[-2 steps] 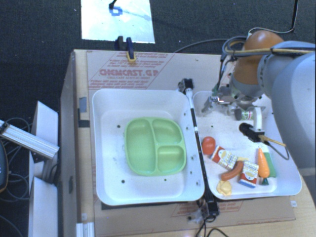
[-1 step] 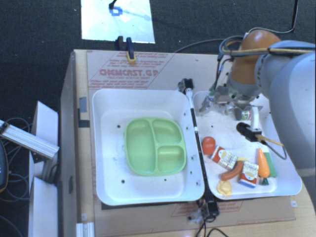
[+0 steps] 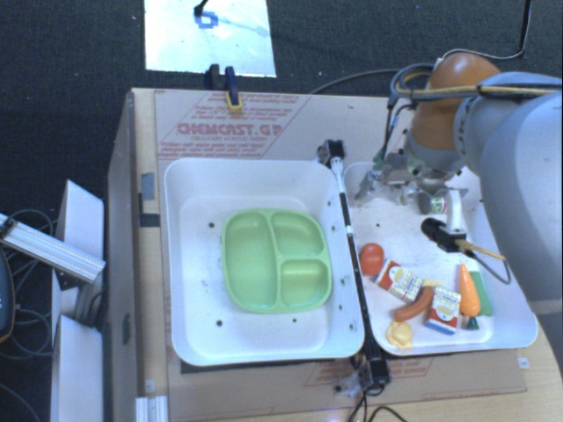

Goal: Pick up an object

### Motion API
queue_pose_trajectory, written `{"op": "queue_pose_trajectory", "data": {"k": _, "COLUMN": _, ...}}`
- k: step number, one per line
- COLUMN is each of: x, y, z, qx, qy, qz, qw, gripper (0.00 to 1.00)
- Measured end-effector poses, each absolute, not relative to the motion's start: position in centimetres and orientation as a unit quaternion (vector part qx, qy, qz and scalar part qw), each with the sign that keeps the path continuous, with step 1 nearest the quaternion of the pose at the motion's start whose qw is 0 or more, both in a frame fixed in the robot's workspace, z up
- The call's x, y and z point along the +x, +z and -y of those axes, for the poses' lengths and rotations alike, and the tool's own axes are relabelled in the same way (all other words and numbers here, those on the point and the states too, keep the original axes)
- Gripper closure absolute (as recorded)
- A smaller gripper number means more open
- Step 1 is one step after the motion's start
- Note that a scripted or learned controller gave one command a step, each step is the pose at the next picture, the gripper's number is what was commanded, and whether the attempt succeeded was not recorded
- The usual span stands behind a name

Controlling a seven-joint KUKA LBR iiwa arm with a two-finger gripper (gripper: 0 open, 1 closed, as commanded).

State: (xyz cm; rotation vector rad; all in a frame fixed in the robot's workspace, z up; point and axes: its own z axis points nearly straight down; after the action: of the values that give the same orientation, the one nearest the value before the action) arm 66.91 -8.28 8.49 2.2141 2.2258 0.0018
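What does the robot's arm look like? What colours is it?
The arm is fat, round and smooth grey, with a shiny orange band above the wrist. The gripper end is dark metal with small parts, and thin cables loop beside it.

Two white bins (image 3: 189, 236), one green divided plate (image 3: 275, 260), one tomato (image 3: 371, 257), one carrot (image 3: 469, 290), one sausage (image 3: 413, 306) (toy foods), two small cartons (image 3: 400, 280).

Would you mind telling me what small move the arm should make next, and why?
Probably shift the hand toward the near end of the right bin and lower it over the red ball. The hand hangs above the bin's far end, while the toys lie nearer, and the ball sits slightly apart.
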Motion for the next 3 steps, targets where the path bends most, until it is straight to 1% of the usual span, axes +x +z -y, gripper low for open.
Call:
{"op": "queue_pose_trajectory", "data": {"k": 1, "x": 67.0, "y": 9.6, "z": 8.3, "qx": 0.704, "qy": 0.0016, "qz": -0.710, "qw": 0.003, "gripper": 1.00}}
{"op": "queue_pose_trajectory", "data": {"k": 2, "x": 67.0, "y": 9.6, "z": 8.3, "qx": 0.704, "qy": 0.0013, "qz": -0.710, "qw": 0.003, "gripper": 0.00}}
{"op": "queue_pose_trajectory", "data": {"k": 3, "x": 66.9, "y": 8.5, "z": 8.4, "qx": 0.705, "qy": 0.0004, "qz": -0.709, "qw": 0.001, "gripper": 0.00}}
